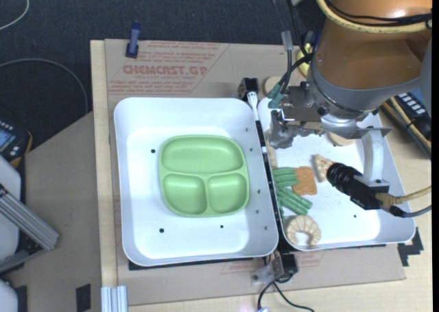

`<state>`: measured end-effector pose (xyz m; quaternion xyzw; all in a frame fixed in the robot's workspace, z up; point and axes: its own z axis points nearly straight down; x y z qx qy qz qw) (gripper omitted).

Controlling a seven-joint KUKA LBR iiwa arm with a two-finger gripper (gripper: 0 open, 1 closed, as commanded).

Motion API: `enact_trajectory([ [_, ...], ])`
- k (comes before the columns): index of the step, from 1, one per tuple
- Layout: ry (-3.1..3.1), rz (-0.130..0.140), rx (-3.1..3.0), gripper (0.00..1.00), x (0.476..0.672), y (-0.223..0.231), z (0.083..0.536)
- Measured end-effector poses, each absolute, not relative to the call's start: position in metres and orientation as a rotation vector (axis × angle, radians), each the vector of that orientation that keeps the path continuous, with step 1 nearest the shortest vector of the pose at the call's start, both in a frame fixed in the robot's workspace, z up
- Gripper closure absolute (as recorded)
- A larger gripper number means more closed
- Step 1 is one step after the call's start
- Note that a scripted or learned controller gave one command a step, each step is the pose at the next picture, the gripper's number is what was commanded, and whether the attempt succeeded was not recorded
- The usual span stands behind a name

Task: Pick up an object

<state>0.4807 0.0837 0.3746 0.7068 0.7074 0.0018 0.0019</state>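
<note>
Beans (291,193), green and long, lie in a little heap by the left wall of the white bin on the right side of the view (384,232); an orange snack piece (306,182) rests on them, touching; a pale curly roll (304,230) sits just below the beans, near the front rim; a small tan piece (322,164) lies just beside the orange one. Any of these toys could be the thing to pick up.

The claw (280,136) hangs over the top left part of that same bin, close to the wall between the two bins; it is near the beans but apart from them; I see no toy in it; I cannot tell if it is open or closed, because the big grey and orange arm (370,36) hides much of it.

The other white bin (130,187) holds a green plate (204,175) with three parts; the plate lies flat in the middle, well apart from the claw; both bins sit on a brown board (171,64).

I think the job is only at its start; no toy is lifted; every one lies on the bin floor. What is left is to go down on one toy, close on it, and lift it up; the beans look nearest, but they are thin and close to the wall, so they may slip.
</note>
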Motion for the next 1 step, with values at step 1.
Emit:
enact_trajectory([
  [1, 2.218, 0.007, 2.220, 1.00, 0.4796, 0.0696, 0.4198],
])
